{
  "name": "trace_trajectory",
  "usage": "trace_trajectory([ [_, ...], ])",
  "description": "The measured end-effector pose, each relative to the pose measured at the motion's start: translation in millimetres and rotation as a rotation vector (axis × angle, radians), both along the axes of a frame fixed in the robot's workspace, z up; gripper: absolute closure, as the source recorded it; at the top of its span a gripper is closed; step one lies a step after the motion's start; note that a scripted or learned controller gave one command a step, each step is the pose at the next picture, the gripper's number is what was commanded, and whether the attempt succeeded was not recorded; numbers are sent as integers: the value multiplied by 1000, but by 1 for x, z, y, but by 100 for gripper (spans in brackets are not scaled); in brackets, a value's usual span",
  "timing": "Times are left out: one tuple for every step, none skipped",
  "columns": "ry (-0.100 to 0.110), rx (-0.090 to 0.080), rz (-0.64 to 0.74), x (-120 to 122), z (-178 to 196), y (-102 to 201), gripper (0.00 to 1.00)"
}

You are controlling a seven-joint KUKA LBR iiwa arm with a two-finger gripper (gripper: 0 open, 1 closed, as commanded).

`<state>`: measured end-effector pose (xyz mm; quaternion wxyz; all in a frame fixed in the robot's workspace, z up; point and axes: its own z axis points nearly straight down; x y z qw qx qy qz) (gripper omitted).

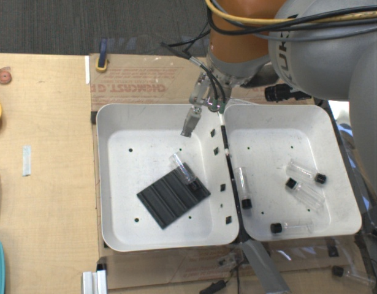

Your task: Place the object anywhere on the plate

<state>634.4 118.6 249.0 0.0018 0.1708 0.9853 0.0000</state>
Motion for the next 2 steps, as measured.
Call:
trace_trajectory([
  [-3,-1,1,1,9,0,100],
  [-1,0,343,-17,111,71,100],
])
